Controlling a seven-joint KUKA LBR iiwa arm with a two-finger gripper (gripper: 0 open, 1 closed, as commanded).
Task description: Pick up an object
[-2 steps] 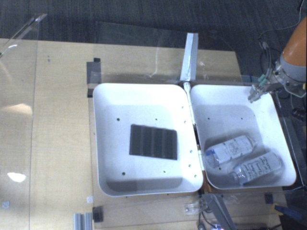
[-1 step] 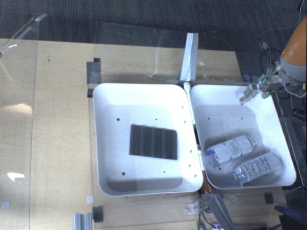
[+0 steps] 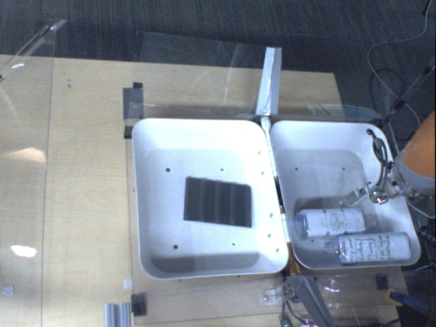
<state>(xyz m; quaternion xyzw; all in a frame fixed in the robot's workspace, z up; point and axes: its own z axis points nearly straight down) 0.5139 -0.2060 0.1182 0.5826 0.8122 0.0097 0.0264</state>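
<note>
Two white cylinders with printed labels lie on their sides at the front of the right bin [image 3: 320,142]. One cylinder [image 3: 330,222] lies nearer the middle, and the other cylinder [image 3: 375,248] lies in the front right corner, just apart from it. A dark ribbed rectangular pad [image 3: 218,201] lies flat in the middle of the left bin [image 3: 157,148]. My gripper [image 3: 366,195] reaches in from the right, low over the right bin's right side, just above and behind the upper cylinder's right end. The grey wrist and orange band [image 3: 419,148] rise behind it at the frame's edge.
A grey metal post [image 3: 270,80] stands behind the seam between the bins. A clear plastic panel [image 3: 27,148] covers the wooden bench at the left. Black cables [image 3: 395,67] hang at the upper right. Brackets and clutter sit below the right bin's front edge.
</note>
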